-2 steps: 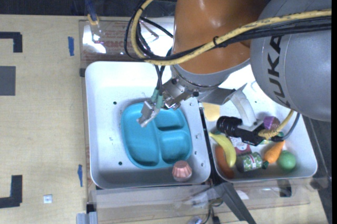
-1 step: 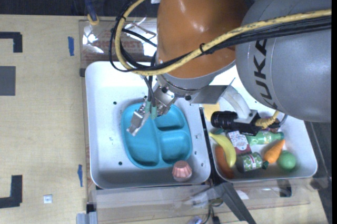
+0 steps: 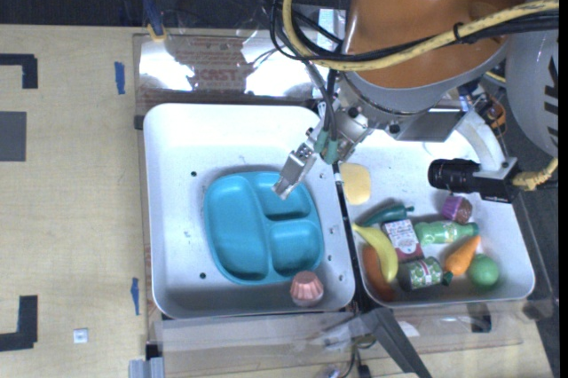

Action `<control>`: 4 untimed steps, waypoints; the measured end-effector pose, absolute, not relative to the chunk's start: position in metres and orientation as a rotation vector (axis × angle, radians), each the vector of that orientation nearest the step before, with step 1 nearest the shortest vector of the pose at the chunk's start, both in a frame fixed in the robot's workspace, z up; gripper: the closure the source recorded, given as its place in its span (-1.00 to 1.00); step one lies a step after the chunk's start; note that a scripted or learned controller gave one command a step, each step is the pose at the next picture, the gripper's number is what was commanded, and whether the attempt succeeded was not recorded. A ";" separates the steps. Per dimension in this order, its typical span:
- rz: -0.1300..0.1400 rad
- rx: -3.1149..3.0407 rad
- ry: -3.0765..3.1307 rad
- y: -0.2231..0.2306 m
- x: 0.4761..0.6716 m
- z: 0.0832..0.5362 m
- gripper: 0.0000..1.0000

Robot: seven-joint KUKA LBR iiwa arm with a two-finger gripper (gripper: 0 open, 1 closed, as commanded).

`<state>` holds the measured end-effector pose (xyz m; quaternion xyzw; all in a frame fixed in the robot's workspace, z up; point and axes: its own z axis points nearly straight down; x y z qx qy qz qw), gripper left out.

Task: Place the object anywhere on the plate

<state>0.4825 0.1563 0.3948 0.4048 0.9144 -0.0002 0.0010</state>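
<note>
My gripper point(image 3: 286, 184) hangs over the upper right compartment of the blue divided plate point(image 3: 235, 230) in the left bin point(image 3: 169, 190), its finger spread indeterminate, while the pink cupcake point(image 3: 306, 287) sits off the plate's lower right edge.

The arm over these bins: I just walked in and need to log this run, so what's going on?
The arm reaches in from the right, with its hand above the blue plate in the left bin. Nothing is visible between the fingers. A pink cupcake sits in that bin beside the plate, not on it. The right bin holds toy food: a banana, a carrot, bottles and more.
</note>
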 end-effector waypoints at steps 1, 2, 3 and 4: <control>-0.004 1.703 2.639 0.214 0.481 0.433 -1.00; -0.010 1.700 2.641 0.217 0.483 0.440 1.00; -0.008 1.952 2.466 0.200 0.478 0.234 1.00; -0.001 1.950 2.464 0.201 0.479 0.236 -1.00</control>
